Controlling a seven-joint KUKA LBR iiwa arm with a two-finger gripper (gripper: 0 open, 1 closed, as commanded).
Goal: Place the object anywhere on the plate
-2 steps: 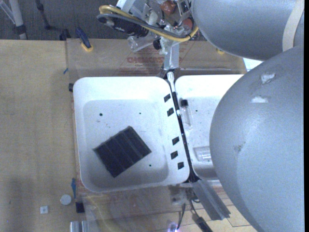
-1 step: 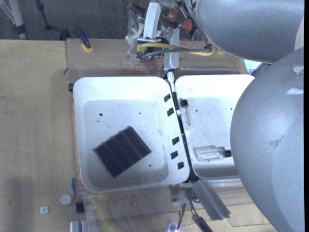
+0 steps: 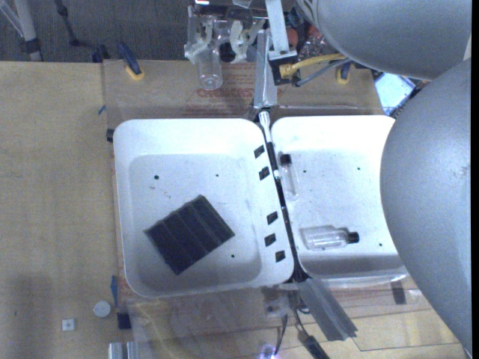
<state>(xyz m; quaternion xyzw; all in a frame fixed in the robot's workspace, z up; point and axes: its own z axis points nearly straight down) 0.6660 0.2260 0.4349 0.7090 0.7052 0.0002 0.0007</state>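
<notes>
The claw [image 3: 217, 40] hangs past the bins' far edge, seemingly grasping a clear vial [image 3: 210, 73], though translucency leaves that uncertain. The dark ridged plate [image 3: 188, 233] lies well below it; a loose grip could drop the vial short.

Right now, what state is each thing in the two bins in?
Dark ridged plate: flat in the left bin, turned at an angle, nothing on it.
Clear bottle: on its side in the right bin, black cap on.
Second clear bottle: lying beside the divider.
</notes>
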